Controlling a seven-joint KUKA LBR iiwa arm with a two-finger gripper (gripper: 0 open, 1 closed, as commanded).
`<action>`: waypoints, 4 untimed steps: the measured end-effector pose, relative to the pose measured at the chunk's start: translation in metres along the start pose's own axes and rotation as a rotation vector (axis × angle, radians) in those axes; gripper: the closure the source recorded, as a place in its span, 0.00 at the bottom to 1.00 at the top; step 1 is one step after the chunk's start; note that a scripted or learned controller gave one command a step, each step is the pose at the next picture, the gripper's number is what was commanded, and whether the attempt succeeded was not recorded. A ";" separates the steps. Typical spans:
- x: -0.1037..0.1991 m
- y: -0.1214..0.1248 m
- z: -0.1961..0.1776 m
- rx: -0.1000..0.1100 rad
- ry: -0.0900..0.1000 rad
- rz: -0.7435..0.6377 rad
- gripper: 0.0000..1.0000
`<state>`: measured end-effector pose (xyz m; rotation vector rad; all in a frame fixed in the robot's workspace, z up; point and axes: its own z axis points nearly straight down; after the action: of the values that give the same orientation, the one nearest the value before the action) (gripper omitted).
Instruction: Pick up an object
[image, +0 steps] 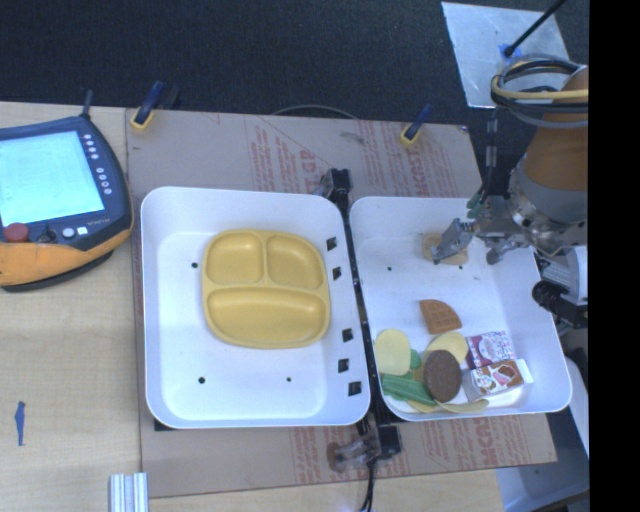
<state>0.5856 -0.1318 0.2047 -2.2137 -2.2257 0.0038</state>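
- the small tan object (450, 251), a flat pale food-like piece, lies on the floor of the right bin (400, 215) near its far side, partly covered by the gripper.
- the gripper (472, 243) is down over that piece, its two dark fingers spread apart: the left finger (447, 243) touches or overlaps the tan object, the other one (498, 248) is off to its right. the piece sits at the left finger rather than clearly between the two, so nothing is visibly grasped.
- above the gripper the grey arm with its orange band (553, 150) comes in from the right edge, with looped cables on top.
- nearer in the same bin: a brown triangular piece (439, 315), a yellow oval piece (393, 350), a dark brown round disc (442, 374), green pieces (401, 386) and a red-and-white packet (496, 362), clustered in the near right corner, touching one another.
- the left bin (170, 300) holds a yellow divided plate (266, 287) with three compartments, lying flat near its middle.
- a teach pendant (58, 195) with a lit screen rests on the bench at far left.
- both bins sit on a sheet of cardboard (240, 150) held by blue-and-yellow clamps (147, 105).
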 end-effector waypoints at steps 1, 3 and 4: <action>-0.026 -0.069 0.118 0.008 0.003 0.002 0.00; 0.030 -0.027 0.102 0.000 -0.001 0.001 1.00; 0.030 -0.027 0.103 0.000 -0.002 0.000 0.00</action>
<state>0.5581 -0.1023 0.1022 -2.2141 -2.2270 0.0052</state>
